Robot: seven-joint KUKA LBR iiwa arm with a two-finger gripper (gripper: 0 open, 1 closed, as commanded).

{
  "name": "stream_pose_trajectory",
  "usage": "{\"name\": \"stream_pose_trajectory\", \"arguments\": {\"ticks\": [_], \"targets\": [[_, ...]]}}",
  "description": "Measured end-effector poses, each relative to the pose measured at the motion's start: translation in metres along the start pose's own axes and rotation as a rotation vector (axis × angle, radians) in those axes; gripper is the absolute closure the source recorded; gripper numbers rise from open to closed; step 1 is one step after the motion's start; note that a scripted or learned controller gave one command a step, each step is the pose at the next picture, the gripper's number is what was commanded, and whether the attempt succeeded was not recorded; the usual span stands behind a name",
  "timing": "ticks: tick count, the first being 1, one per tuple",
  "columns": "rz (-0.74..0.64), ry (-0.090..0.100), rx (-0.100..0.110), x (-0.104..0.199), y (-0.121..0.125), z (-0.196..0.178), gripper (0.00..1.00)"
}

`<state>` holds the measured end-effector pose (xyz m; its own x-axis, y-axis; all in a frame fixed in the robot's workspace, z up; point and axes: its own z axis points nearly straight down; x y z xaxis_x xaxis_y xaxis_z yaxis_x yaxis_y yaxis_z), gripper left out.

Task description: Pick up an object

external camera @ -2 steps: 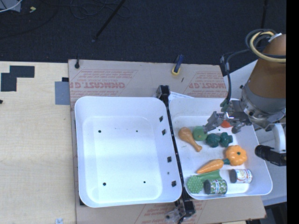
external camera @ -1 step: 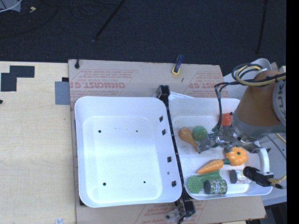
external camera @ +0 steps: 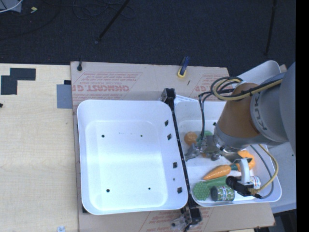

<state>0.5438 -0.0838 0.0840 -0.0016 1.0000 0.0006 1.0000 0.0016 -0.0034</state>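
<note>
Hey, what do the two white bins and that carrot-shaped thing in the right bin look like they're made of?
The left bin and the right bin look like thin moulded plastic: smooth, glossy white, with rounded corners and soft glare on the floor. The carrot-shaped toy is probably plastic or rubber, judging by its even, saturated orange; the view is too small to be sure.

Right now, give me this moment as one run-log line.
arm: reaching into right bin | gripper: low beside orange ball, grasp unconfirmed | carrot, green can: lying untouched | left bin: not involved
</note>
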Motion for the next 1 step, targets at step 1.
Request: {"name": "stream_pose_trajectory", "arguments": {"ticks": [1], "targets": [[-0.001, -0.001, -0.004, -0.0201, 0.0427, -0.004, 0.0]]}}
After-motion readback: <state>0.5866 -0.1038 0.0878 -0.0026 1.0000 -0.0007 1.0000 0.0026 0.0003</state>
